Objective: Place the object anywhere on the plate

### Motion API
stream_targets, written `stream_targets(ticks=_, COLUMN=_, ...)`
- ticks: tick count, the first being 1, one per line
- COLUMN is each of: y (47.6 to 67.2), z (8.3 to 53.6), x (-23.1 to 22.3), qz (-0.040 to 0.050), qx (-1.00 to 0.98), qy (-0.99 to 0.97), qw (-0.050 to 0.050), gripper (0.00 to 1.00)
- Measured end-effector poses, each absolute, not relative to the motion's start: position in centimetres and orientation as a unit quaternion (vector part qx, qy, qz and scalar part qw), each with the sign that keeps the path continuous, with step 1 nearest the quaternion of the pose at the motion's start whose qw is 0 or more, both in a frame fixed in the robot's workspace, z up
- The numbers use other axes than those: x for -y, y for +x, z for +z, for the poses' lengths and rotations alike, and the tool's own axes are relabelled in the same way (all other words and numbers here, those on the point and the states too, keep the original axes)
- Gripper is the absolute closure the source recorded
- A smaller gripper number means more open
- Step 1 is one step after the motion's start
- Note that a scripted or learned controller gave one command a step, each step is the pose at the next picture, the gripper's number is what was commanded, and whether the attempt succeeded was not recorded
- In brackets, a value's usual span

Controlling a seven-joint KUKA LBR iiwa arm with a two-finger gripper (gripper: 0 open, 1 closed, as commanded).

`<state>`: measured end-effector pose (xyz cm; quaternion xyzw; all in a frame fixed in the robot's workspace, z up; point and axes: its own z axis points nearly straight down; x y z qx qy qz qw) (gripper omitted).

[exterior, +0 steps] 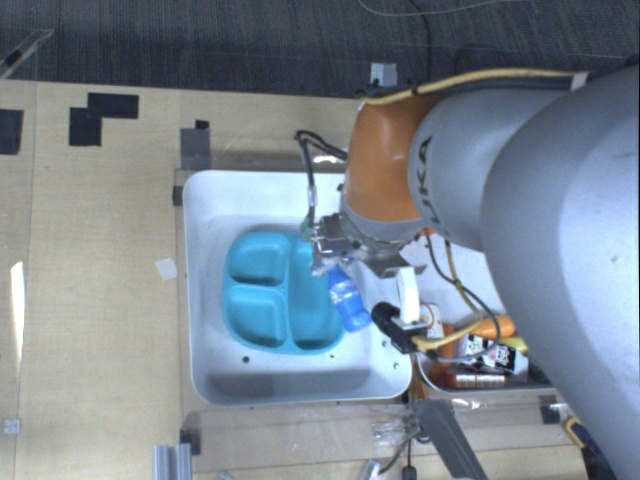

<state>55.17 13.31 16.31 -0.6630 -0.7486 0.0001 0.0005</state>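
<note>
Gripper point(330, 258) sits over the blue divided plate's point(265, 293) right edge; you can't tell its finger state. Blue bottle point(348, 303) lies against that rim; placement looks nearly done, release unconfirmed.

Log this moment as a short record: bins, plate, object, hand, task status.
left bin: shallow white plastic bin, holds the plate
plate: light blue plastic plate with three compartments
object: small blue plastic bottle, by the plate's right edge, under the hand
hand, over the plate's right edge
right bin: partly hidden by the grey arm; orange and dark items inside
status: placement not confirmed
</note>
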Motion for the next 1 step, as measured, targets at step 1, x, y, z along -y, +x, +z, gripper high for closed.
stream_targets(ticks=1, y=55.19, z=16.33, x=-13.26, qz=-0.0001, qx=0.748, qy=-0.663, qw=0.0, gripper=0.0)
